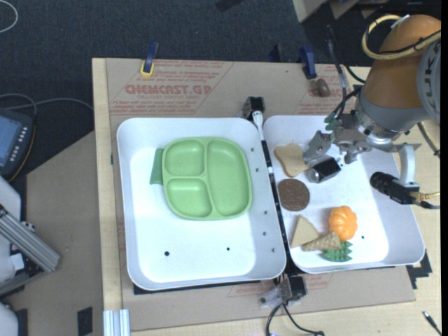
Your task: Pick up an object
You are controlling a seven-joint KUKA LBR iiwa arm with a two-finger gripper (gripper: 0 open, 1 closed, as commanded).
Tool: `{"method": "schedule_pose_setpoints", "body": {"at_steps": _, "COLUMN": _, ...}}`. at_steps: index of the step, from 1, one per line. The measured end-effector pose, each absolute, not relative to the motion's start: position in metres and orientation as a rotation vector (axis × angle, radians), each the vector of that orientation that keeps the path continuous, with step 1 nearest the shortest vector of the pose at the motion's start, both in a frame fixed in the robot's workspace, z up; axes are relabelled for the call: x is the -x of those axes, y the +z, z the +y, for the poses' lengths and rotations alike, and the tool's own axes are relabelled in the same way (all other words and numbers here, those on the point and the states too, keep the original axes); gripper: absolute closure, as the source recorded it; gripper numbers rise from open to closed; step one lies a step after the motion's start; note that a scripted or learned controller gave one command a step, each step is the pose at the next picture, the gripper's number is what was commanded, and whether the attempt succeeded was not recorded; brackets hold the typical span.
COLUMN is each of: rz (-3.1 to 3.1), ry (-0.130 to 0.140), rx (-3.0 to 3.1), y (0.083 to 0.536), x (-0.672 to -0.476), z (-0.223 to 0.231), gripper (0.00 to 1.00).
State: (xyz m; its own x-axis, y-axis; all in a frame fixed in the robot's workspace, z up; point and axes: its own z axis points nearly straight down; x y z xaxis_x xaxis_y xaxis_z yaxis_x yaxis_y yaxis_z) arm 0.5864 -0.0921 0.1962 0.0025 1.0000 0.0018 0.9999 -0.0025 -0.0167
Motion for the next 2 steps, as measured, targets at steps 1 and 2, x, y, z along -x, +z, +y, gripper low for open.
{"method": "schedule_pose_setpoints", "body": {"at_steps": 1, "rz": -2.220, "ry": 0.001, "rx": 2.220, "y": 0.205, "x": -0.589, "z": -0.092, "gripper": 0.00}}
{"method": "schedule_pose_setpoints", "body": {"at_steps": 2, "rz": -2.218, "ry": 0.004, "rx": 2.220, "y": 0.162, "x": -0.586, "z": -0.096, "gripper": 0.00}}
